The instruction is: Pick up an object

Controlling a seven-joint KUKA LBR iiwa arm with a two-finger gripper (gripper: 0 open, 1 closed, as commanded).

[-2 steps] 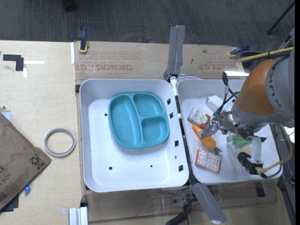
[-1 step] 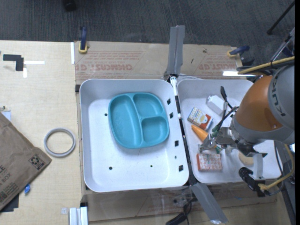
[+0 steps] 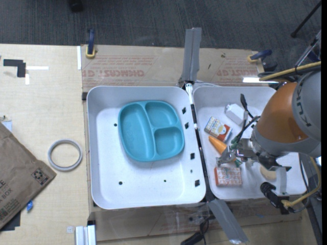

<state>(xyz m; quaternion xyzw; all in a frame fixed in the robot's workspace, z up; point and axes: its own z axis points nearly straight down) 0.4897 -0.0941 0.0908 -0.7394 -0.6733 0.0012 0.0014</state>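
Note:
My gripper (image 3: pixel 231 156) is low in the right bin (image 3: pixel 204 102), hanging between an orange carrot-shaped piece (image 3: pixel 216 145) on its left and a flat red packet (image 3: pixel 227 177) just below it. The grey arm with its orange band (image 3: pixel 278 120) comes in from the right and covers the bin's right half. A small yellow and orange box (image 3: pixel 217 128) lies above the carrot. Further back are a white block (image 3: pixel 234 112) and a thin black utensil (image 3: pixel 244 107). I see nothing clearly between the gripper's tips.
A blue divided plate (image 3: pixel 152 130) lies in the left bin (image 3: pixel 98 152). A pale round piece (image 3: pixel 267 172) sits by the arm in the right bin. On the bench to the left are a roll of tape (image 3: pixel 65 154) and a brown cardboard box (image 3: pixel 18 175).

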